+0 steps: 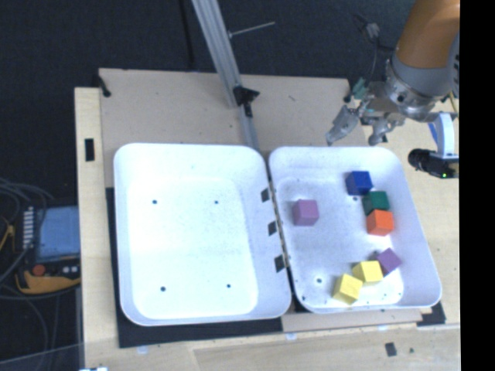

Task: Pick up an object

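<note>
Down at the near edge of the table (232, 354), pale wood shows below the two bins; in the right bin (421, 238), closest to us, two yellow cubes sit near the front rim, the nearer yellow cube (347, 287) tilted and the second yellow cube (369, 271) just beside it, up and to the right; touching that one on its right is a purple cube (388, 260), turned on a slant; a little further back, along the bin's right side, there's a column of three: an orange cube (380, 222), a green cube (377, 201) touching it from behind, and a blue cube (358, 182) just beyond that, at the green one's far-left corner; off on its own toward the bin's left wall rests a lilac cube (305, 212), well apart from the others; the left bin (128, 230) lies alongside, the two joined by small dark clips along their shared edge.

Further back now, beyond the right bin's far rim, the jaws (357, 130) hang over the brown board (170, 107), apart from every cube; the two fingers look spread, with nothing between them; above them rises the grey wrist and the orange band (430, 22); a slanted metal rail (220, 52) runs from the far side down toward the gap between the bins.
</note>
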`<state>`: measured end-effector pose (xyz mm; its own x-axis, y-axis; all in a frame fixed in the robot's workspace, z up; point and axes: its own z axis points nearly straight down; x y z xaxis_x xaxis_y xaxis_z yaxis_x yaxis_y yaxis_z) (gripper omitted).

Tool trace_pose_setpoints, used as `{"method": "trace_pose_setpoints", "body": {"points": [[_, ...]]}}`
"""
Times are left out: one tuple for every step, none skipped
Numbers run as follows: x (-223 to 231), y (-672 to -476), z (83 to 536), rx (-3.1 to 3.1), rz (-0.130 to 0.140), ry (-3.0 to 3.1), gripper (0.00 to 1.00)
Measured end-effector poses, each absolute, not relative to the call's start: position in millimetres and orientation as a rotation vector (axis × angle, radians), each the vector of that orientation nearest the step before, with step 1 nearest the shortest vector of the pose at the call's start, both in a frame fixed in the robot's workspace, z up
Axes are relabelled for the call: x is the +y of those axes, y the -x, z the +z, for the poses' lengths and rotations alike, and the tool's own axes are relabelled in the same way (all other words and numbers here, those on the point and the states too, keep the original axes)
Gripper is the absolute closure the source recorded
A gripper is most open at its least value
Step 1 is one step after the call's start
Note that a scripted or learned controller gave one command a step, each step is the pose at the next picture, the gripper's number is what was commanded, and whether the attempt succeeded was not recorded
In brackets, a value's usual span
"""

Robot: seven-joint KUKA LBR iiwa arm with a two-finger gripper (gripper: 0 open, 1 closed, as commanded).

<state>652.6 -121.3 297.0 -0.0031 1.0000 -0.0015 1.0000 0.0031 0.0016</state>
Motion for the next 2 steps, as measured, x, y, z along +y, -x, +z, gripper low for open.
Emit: {"method": "trace_pose_setpoints", "body": {"points": [[-122,-652.5,297,2.224,-0.001,-2.216,0.00],[-125,-648.0,235,2.223,-0.007,-2.224,0.00]]}}
